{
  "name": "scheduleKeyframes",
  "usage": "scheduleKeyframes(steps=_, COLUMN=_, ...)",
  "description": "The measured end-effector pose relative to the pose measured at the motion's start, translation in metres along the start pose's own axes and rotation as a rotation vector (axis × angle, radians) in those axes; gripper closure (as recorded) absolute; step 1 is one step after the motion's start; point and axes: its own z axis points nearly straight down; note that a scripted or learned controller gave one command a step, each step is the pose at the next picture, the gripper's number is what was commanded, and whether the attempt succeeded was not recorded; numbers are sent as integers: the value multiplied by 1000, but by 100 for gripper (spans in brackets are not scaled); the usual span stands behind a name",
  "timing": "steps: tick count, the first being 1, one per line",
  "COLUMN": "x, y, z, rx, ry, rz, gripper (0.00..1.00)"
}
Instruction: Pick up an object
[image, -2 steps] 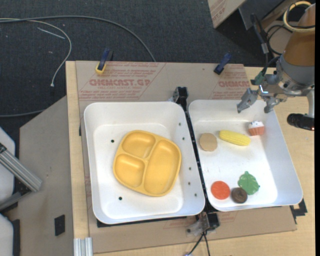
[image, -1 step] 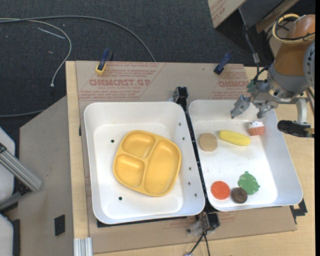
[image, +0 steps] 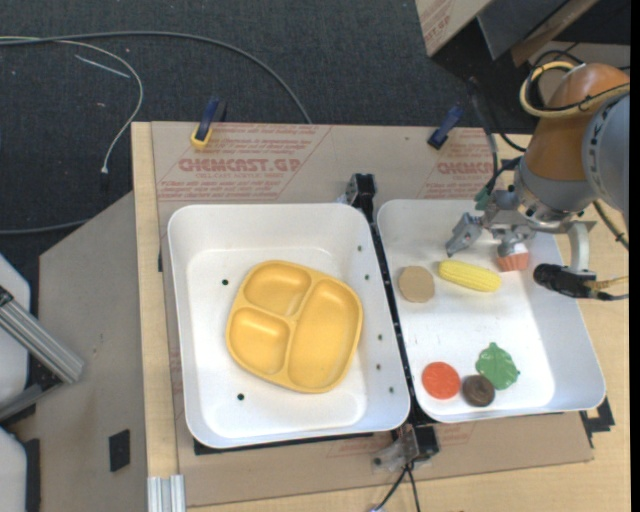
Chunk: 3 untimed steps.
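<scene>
End effector (image: 487, 234) open over right bin (image: 560, 390), above corn (image: 469, 276), nothing btwn fingers

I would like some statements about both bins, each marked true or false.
1. The yellow tray lies in the left bin. True.
2. The corn lies in the left bin. False: it is in the right bin.
3. The green piece lies near the red disc and the brown piece. True.
4. The tan disc rests on the tray. False: it lies on the right bin's floor, beside the corn.
5. The hand is over the left bin. False: it is over the right bin's far part.
</scene>
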Motion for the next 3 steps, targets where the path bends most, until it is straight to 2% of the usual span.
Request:
scheduleKeyframes(steps=1, x=0, y=2, z=-15, rx=-9, ry=-2, rz=0, gripper=100)
scheduleKeyframes(steps=2, x=-1, y=6, z=-81, rx=-16, ry=-5, rz=-1, gripper=100)
scheduleKeyframes(steps=3, x=-1, y=7, z=-119, rx=-13, ry=-4, rz=-1, gripper=100)
